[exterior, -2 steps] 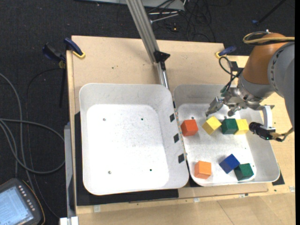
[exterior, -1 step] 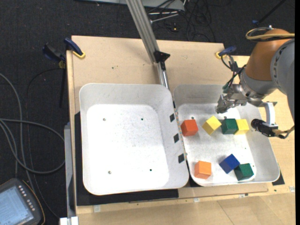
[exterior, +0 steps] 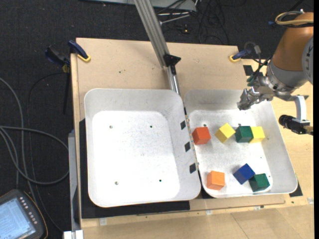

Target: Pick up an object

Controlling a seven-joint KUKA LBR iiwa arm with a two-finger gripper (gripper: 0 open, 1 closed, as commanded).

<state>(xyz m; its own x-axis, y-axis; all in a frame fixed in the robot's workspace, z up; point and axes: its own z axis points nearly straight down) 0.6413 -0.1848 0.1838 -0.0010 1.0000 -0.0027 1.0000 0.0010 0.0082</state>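
The right bin (exterior: 219, 106) holds several small blocks. A red-orange block (exterior: 201, 135) lies near its left wall, with a yellow block (exterior: 225, 132), a green block (exterior: 243, 133) and a second yellow block (exterior: 257, 133) in a row to its right. An orange block (exterior: 216, 179), a blue block (exterior: 243, 173) and a dark green block (exterior: 259, 181) lie near the front. My gripper (exterior: 245, 101) hangs over the bin's back right part, above and behind the green block, with nothing seen between its fingers.
The left bin (exterior: 99, 108) sits beside the right one. A slanted metal pole (exterior: 152, 26) crosses the bench's back edge. Blue-and-yellow clamps (exterior: 79, 51) (exterior: 242, 54) grip the bench's rear corners. Cables lie on the dark floor at left.
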